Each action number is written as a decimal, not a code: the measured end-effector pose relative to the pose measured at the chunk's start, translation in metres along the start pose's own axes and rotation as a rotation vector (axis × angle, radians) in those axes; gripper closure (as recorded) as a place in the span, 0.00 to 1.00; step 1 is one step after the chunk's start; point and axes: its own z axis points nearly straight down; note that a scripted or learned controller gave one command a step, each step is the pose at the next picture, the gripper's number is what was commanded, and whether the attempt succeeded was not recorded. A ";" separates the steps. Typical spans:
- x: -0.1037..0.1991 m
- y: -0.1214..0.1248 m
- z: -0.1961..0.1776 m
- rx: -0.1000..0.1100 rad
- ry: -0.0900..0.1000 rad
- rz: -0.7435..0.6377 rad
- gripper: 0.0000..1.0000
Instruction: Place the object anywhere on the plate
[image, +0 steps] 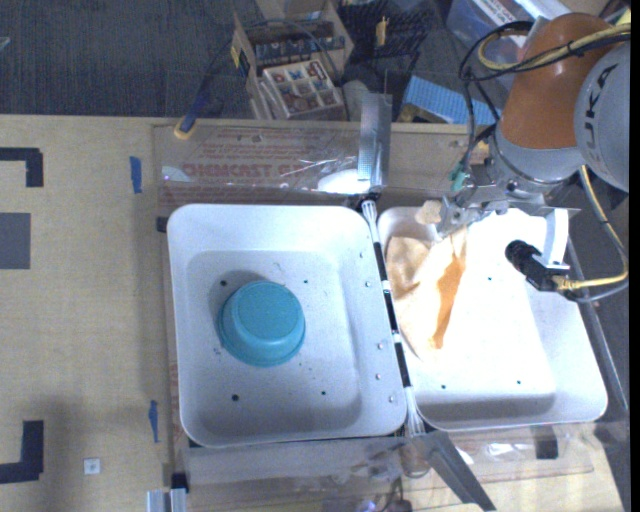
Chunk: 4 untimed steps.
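Note:
A round blue plate lies in the middle of the left bin. A cream and orange cloth lies along the left side of the right bin. One corner of it is pulled up toward the back. My gripper hangs over the back left corner of the right bin, shut on that raised corner. The rest of the cloth trails down onto the bin floor and against the wall between the bins. The plate is well to the left of the gripper, across that wall.
A black connector with a cable hangs off the wrist over the right bin. A clear plastic sheet lies behind the left bin. A metal post stands at the back between the bins.

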 end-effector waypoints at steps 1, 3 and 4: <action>0.051 -0.011 -0.010 -0.001 0.000 -0.401 1.00; 0.141 -0.039 -0.005 -0.002 0.000 -1.196 1.00; 0.191 -0.046 -0.010 -0.004 -0.001 -1.443 1.00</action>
